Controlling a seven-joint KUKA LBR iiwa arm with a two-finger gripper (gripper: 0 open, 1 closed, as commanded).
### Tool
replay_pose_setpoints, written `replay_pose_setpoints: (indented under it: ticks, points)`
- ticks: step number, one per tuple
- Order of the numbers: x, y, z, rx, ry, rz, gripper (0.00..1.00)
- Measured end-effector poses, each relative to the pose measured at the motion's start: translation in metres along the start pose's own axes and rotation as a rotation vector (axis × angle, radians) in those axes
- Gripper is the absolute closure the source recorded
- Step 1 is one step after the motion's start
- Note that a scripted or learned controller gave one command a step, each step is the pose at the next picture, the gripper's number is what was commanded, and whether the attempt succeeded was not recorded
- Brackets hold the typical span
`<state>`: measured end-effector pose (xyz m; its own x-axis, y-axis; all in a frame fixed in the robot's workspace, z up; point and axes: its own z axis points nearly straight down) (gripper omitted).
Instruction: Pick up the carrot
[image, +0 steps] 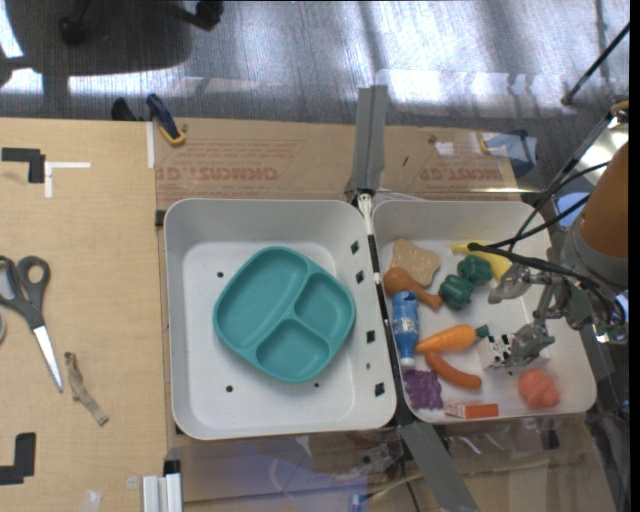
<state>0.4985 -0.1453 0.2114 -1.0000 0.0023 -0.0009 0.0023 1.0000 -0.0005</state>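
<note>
The carrot (448, 339) is orange with a green top and lies on its side in the middle of the right bin (585, 395), its leafy end pointing right. My gripper (521, 317) hangs over the right part of that bin, a short way right of the carrot's green end and not touching it. Its fingers (508, 286) stand apart, open, and hold nothing. A small black-and-white toy (499, 351) sits just below the gripper.
Around the carrot lie a blue bottle (404, 326), a brown drumstick (410, 285), a bread slice (416, 261), a green pepper (458, 291), a yellow toy (482, 262), a sausage (456, 373), purple grapes (422, 389) and a pink-orange fruit (540, 388). A teal divided plate (285, 313) sits in the left bin (185, 400).
</note>
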Motion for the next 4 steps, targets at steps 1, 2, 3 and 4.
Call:
replay_pose_setpoints:
  ticks: [1, 2, 3, 4]
  points:
    - [-0.015, 0.014, 0.119, -0.001, -0.001, 0.094, 0.0]
    - [-0.011, 0.052, 0.119, -0.001, 0.0, 0.114, 0.0]
    - [-0.03, 0.051, 0.118, 0.0, -0.003, -0.076, 0.0]
    - [-0.023, 0.05, 0.119, -0.001, -0.001, -0.047, 0.0]
